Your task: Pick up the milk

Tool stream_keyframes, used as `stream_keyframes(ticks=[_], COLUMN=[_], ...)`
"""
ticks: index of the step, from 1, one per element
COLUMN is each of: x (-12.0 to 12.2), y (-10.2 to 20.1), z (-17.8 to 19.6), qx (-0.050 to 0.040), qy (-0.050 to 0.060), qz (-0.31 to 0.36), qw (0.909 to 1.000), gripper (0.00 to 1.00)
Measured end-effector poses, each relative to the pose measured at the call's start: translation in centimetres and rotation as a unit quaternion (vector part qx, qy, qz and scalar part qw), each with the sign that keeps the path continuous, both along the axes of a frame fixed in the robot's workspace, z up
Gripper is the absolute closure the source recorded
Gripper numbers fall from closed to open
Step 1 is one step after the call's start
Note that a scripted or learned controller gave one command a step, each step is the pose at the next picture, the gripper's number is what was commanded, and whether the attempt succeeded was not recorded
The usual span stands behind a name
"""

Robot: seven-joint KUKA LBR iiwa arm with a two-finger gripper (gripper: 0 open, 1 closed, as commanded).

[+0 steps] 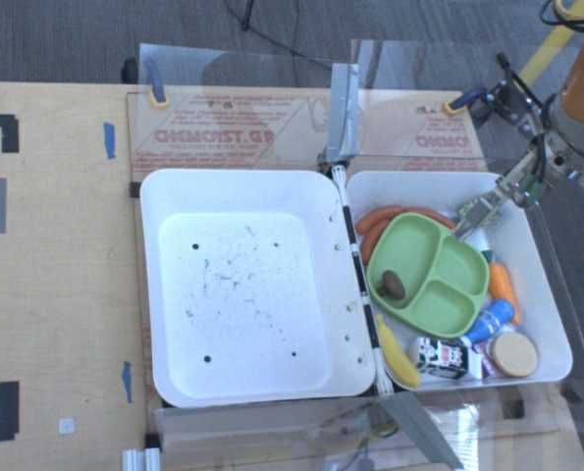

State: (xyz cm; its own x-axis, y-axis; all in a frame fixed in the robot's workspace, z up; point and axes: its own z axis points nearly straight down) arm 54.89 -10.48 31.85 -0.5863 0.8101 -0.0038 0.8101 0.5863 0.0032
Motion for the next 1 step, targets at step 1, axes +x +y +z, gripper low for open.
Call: stream_keyframes(ticks=[1], x=[-6.82], y=[2.47], z=[9.66], qx=[-0.0003], qy=[0.000], qz=[0.055], qw=[0.9985], gripper=[0.00])
